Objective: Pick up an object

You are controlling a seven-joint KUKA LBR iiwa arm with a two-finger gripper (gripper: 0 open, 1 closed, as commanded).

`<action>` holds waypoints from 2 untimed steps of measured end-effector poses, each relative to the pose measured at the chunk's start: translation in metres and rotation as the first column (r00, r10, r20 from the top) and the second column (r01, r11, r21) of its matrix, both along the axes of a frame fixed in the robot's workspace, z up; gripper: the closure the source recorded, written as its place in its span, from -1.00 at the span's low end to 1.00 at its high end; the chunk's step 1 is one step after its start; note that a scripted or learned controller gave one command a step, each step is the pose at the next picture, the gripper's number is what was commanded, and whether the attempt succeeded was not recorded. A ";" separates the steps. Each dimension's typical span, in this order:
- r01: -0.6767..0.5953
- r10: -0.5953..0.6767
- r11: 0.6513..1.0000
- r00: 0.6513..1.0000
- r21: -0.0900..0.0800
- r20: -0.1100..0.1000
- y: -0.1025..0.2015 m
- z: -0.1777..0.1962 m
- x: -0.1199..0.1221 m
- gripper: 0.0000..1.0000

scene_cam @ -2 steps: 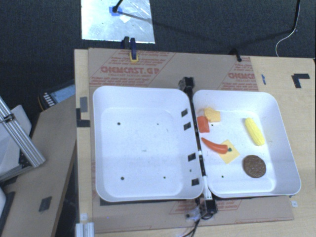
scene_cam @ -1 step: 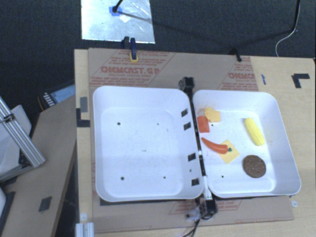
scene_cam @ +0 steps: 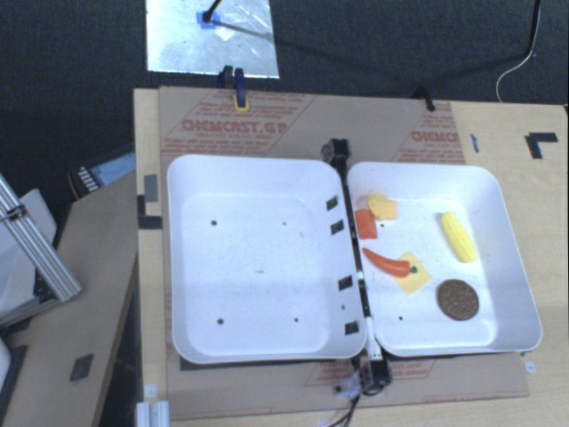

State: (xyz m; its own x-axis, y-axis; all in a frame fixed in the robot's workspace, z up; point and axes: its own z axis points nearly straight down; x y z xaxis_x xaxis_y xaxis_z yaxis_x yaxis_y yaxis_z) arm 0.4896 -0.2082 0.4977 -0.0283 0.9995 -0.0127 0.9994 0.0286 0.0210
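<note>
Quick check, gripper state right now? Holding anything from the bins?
Gripper: out of frame, so its state cannot be told. Corn cob, red chili and brown disc all lie loose in the right bin.

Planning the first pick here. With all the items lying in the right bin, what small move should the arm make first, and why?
Probably bring the arm in above the corn cob in the right bin. It lies apart from the other pieces, while the red chili overlaps the yellow cheese slice and the brown cookie lies flat.
</note>
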 end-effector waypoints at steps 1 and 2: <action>0.000 0.000 1.000 1.000 0.001 -0.001 0.000 -0.001 0.000 -1.00; -0.005 0.005 1.000 1.000 -0.003 0.004 0.000 0.011 0.001 1.00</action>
